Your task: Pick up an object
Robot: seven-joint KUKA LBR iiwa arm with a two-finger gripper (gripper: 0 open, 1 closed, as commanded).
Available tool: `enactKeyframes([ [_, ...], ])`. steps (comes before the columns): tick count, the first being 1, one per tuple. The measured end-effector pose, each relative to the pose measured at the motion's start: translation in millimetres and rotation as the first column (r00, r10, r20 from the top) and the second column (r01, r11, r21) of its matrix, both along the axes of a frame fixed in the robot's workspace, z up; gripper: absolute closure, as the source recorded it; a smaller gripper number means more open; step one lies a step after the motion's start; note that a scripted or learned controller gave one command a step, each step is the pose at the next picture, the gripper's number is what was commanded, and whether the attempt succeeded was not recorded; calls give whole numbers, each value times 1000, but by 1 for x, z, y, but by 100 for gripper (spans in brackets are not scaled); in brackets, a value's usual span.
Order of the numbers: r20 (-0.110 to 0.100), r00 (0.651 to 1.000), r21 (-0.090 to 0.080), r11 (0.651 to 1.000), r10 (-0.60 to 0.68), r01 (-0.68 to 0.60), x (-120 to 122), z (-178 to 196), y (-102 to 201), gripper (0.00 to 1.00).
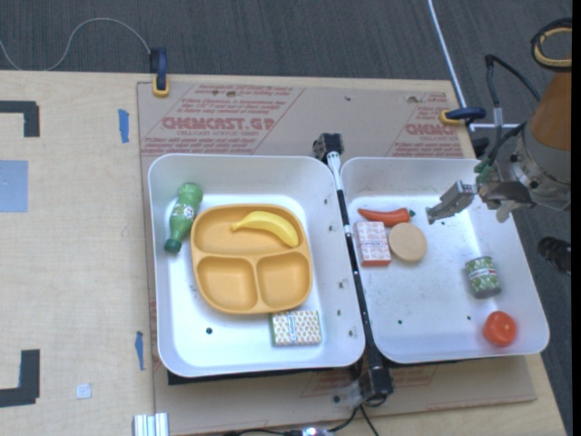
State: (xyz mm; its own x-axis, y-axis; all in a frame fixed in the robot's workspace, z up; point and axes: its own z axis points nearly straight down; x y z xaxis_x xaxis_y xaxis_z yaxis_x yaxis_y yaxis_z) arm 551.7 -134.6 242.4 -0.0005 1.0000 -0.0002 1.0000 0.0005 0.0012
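Hanging over the right bin [531,271], the gripper [467,198] is seen above the round tan cookie [408,242]; its grip cannot be told.

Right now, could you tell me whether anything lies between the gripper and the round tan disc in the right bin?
Nothing visible does. The gripper hangs above bare bin floor, right of the tan disc; the red chili and wafer block lie beyond it.

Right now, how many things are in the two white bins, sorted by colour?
Green: 2, the bottle and the jar
Yellow: 1, the banana
Orange: 1, the divided plate
Red: 2, the chili pepper and the tomato
Tan: 1, the round disc
Patterned: 2, the boxes
Total: 9
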Motion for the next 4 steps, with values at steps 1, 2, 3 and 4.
enactKeyframes([
  [1, 1, 1000, 0, 1000, -1, 1, -19, -147, -8, 0],
  [2, 8, 1000, -3, 1000, -1, 1, -48, -155, 36, 0],
  [3, 21, 1000, -16, 1000, -5, 5, -45, -142, 30, 100],
  [4, 0, 1000, 1, 1000, 1, -1, -72, -58, 104, 100],
])
